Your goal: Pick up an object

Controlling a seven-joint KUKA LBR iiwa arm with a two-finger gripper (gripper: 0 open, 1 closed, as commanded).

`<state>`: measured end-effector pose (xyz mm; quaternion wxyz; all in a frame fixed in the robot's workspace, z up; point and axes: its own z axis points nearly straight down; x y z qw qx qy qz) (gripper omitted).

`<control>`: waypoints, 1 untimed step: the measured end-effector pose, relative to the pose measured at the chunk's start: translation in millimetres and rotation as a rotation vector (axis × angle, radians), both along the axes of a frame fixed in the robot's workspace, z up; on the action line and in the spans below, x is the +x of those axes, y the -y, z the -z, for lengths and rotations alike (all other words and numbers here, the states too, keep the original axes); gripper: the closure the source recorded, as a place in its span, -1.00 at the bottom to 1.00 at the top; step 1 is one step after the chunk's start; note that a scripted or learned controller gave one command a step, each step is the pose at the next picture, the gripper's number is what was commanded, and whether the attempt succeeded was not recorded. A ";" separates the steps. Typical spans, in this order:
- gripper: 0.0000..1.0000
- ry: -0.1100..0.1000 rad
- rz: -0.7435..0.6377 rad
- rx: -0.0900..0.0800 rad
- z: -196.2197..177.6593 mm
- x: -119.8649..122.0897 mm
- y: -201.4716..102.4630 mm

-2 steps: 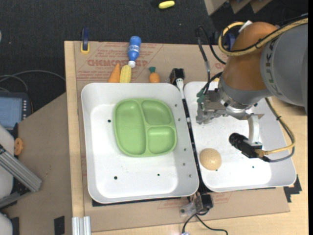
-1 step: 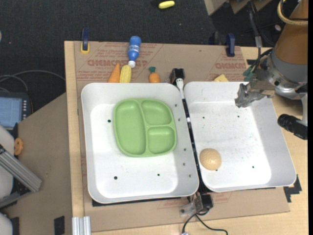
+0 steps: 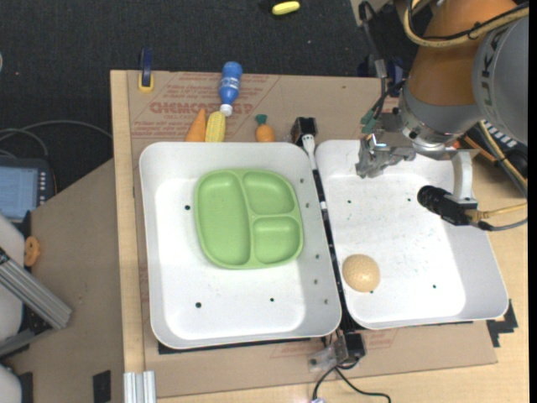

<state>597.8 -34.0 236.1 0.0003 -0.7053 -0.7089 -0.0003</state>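
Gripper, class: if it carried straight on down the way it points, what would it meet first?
Probably the bare floor of the right bin, near its far-left corner. The gripper hangs above it; the tan ball lies nearer the camera. Depth is uncertain.

A green three-compartment plastic plate point(image 3: 249, 217) lies in the left shallow white bin point(image 3: 168, 250). A round tan bun-like object point(image 3: 362, 272) rests in the right white bin point(image 3: 436, 267), well apart from the gripper point(image 3: 375, 159) above its far end.

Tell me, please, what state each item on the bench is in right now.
Green divided plate: flat in the left bin, right way up.
Tan round object: resting in the right bin near its front left corner, untouched.
Hand: over the right bin's back left part, apart from the tan round object.
Blue-capped bottle: lying on its side behind the bins.
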 end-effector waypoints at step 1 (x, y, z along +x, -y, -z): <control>1.00 0.005 -0.003 0.001 22.7 60.3 -69.8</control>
